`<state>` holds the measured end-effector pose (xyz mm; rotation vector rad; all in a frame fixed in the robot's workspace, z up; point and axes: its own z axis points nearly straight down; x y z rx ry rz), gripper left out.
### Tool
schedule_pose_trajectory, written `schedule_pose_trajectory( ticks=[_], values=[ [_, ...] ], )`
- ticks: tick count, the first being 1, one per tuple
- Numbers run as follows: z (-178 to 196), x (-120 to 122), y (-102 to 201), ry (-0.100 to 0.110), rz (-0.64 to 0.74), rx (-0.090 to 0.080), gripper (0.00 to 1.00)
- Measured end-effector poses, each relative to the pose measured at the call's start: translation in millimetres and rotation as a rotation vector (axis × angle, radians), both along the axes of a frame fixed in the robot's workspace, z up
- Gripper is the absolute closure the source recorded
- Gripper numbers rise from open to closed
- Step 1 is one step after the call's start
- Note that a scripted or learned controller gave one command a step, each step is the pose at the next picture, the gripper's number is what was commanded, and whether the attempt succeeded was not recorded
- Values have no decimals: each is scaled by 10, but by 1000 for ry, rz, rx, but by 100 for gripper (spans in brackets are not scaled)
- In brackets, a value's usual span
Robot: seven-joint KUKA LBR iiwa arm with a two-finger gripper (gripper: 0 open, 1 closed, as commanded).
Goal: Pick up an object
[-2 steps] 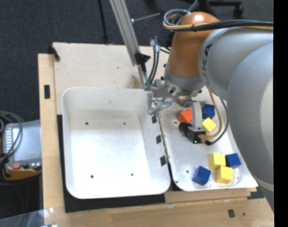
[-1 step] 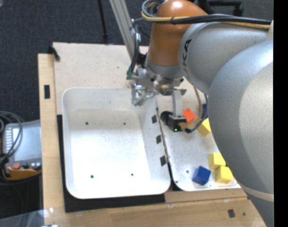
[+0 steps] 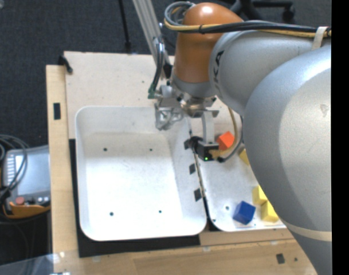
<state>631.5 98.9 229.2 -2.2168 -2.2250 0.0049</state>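
2 bins side by side on bench (image 3: 105,79). Left bin (image 3: 134,171) at centre; right bin (image 3: 220,211) partly under arm (image 3: 266,67). In right bin: 1 block (image 3: 226,140) near far end, 1 cube (image 3: 243,212) near front w/ 2 blocks (image 3: 265,206) just right of it.

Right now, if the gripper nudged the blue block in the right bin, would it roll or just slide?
The blue block looks like a flat-faced cube, so it would probably slide, not roll. It appears rigid and small, likely light. Yellow pieces sit close beside it and might get bumped.

Blue block (image 3: 243,212), orange block (image 3: 226,140), white bins (image 3: 88,171).
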Motion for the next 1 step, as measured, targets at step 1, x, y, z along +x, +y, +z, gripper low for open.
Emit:
schedule_pose_trajectory(
  ticks=[1],
  values=[
    [10,-1,3,0,6,0,0]
  ],
)
